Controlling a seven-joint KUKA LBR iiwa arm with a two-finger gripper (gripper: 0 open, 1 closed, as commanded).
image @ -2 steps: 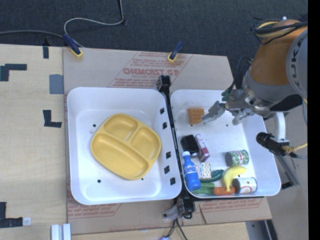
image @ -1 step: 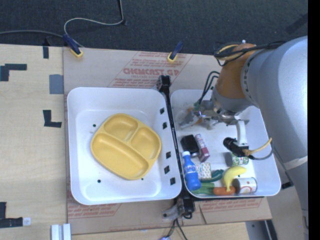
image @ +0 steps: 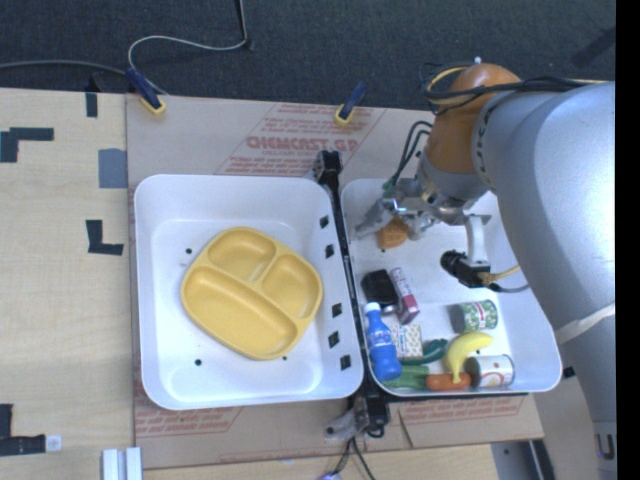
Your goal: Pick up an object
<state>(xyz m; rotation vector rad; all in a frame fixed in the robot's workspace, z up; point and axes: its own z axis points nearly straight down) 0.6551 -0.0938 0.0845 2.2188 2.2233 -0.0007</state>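
My gripper hangs low over the far left corner of the right bin. A small brown-orange object sits right under it, touching or nearly touching it; whether it is gripped cannot be told. Closer to the front of the same bin lie a black object, a pink packet, a blue bottle, a green can, a banana, a red-and-white can and a carrot.
The left bin holds a yellow divided plate. A black divider runs between the two bins. The grey arm covers the right bin's far right side. Blue-and-yellow clamps pin the cardboard at the back.
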